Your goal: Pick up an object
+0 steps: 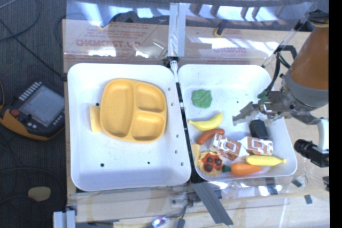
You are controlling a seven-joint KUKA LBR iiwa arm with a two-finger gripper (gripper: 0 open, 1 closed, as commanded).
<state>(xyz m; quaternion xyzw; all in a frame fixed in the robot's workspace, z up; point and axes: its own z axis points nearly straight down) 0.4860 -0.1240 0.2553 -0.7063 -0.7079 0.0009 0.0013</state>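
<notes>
My gripper (250,106) hangs over the right side of the right bin (235,73), reaching in from the right below the arm's orange band. Its fingers (241,114) stand spread open with nothing between them. Just below it lies a small black object (258,128). In the front of that bin lie a yellow banana (207,123), a red sausage (206,136), two red-and-white boxes (226,148) (259,145), a second yellow piece (264,160), an orange carrot (246,170) and a round pizza-like toy (210,163). A green leaf-like piece (202,97) sits further back.
The left bin (85,168) holds a yellow divided plate (132,110). A ridge between the bins runs down the middle. A clear shield and cardboard stand behind the bins. A black fitting (309,150) sits at the right bin's outer edge.
</notes>
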